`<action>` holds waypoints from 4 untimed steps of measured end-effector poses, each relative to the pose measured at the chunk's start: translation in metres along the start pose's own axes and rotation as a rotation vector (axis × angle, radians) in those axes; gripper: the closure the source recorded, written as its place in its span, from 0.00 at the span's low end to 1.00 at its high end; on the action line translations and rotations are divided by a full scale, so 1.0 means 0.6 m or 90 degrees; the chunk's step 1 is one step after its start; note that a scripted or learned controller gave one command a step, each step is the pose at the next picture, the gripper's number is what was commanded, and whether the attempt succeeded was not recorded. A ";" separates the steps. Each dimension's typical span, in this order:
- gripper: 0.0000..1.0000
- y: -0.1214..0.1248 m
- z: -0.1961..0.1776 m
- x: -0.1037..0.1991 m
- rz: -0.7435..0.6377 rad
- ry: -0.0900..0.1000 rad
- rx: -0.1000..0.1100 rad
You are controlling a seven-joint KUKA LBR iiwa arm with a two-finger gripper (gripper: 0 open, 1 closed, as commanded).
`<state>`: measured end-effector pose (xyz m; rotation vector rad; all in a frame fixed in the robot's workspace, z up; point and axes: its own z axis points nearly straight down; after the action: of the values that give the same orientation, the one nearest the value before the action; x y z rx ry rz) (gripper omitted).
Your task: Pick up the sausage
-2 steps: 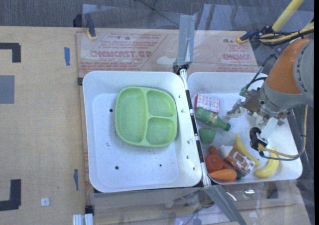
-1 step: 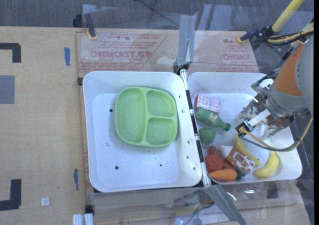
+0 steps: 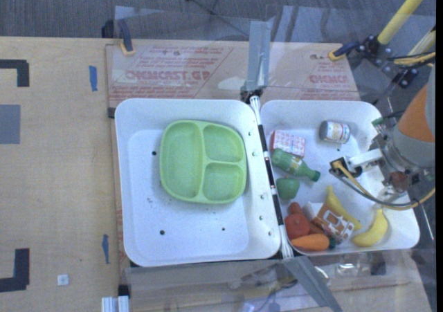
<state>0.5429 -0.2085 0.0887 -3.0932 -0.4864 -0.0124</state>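
The right bin (image 3: 360, 111) holds a heap of toy food. A short reddish-brown piece (image 3: 295, 209) near the bin's left wall looks like the sausage. It lies against a red rounded piece (image 3: 299, 226), just above an orange carrot (image 3: 311, 242). My gripper (image 3: 396, 180) hangs over the bin's right side beneath the grey wrist and orange band (image 3: 423, 122). It is well to the right of the sausage, above bare bin floor, and nothing shows in it. Cables loop under it.
In the right bin are also a can (image 3: 335, 131), a red-and-white packet (image 3: 288, 143), a green bottle (image 3: 294, 164), a green fruit (image 3: 288, 187), a snack box (image 3: 334, 223) and two bananas (image 3: 372, 230). A green divided plate (image 3: 203, 161) lies in the left bin (image 3: 138, 186).
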 end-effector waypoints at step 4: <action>1.00 -0.069 0.000 0.167 -0.609 -0.006 -0.007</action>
<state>0.6254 -0.1383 0.0900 -2.5348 -1.8653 -0.0072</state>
